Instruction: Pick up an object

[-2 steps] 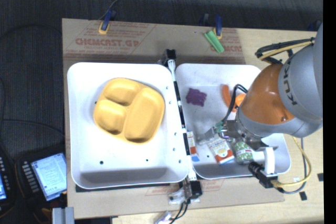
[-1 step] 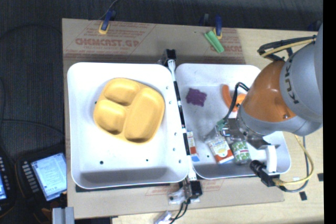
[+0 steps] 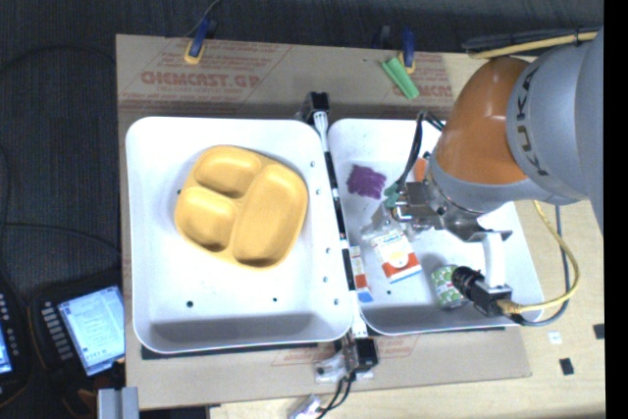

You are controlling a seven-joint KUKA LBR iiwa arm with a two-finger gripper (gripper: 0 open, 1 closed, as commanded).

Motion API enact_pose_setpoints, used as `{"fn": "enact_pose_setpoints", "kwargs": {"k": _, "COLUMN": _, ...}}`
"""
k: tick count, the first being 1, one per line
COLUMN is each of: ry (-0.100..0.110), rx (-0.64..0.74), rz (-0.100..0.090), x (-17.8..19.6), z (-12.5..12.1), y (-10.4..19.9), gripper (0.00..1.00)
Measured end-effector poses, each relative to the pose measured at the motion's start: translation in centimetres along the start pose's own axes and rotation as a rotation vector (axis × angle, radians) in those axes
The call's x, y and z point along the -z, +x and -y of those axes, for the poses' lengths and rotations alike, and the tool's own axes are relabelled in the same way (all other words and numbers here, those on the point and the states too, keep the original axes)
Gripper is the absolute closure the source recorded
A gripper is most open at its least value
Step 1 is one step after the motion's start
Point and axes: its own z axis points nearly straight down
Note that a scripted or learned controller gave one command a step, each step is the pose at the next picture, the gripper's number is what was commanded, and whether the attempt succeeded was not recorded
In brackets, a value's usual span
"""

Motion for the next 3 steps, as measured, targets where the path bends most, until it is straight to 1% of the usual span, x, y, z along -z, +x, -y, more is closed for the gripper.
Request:
{"fn": "enact_pose_setpoints", "kwargs": {"k": 1, "ry": 0.001, "rx": -0.001, "rz": 0.001, "x": 3.0, "z": 1.5, "y": 2.1, "gripper": 1.00}}
{"fn": "enact_pose_setpoints", "kwargs": {"k": 2, "ry": 0.001, "rx": 0.001, "rz": 0.000, "x": 3.4, "z": 2.0, "y": 8.8, "gripper": 1.00}}
{"fn": "enact_pose_setpoints", "kwargs": {"k": 3, "ry": 0.003, "rx": -0.003, "rz": 0.002, "x": 1.3, "z": 2.0, "y": 3.0, "gripper": 1.00}}
